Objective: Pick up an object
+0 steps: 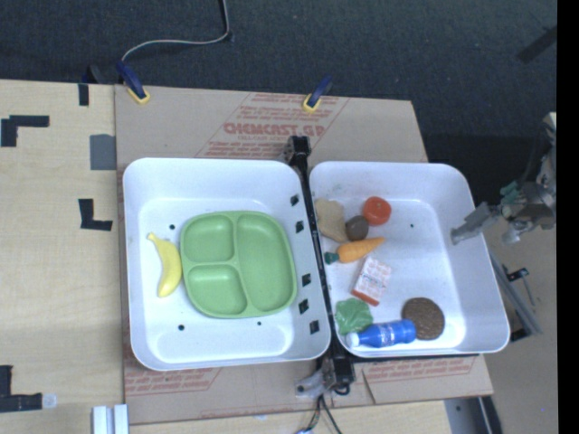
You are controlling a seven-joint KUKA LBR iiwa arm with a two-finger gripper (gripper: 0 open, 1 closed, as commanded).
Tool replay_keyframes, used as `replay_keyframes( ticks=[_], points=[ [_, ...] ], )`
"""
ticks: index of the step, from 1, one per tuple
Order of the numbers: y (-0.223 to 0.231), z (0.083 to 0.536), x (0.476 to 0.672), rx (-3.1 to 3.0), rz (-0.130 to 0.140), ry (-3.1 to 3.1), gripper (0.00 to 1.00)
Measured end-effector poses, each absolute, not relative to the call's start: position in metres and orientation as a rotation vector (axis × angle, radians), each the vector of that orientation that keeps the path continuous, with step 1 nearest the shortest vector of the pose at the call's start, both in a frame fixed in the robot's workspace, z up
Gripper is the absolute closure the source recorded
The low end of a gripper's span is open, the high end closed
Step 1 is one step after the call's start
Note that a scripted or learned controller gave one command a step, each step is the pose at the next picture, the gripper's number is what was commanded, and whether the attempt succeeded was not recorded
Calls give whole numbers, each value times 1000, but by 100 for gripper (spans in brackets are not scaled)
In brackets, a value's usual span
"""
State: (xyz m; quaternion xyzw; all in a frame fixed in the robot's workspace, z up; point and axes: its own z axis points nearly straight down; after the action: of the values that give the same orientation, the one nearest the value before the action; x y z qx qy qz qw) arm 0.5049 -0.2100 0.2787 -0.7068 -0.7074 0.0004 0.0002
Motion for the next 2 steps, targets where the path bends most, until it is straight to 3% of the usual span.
replay_keyframes(
  ticks=[1, 2],
  points=[
    [-150, 94, 516, -2223, -4, -2224, 0],
    [-118, 90, 597, -2227, -2, -2225, 0]
  ],
)
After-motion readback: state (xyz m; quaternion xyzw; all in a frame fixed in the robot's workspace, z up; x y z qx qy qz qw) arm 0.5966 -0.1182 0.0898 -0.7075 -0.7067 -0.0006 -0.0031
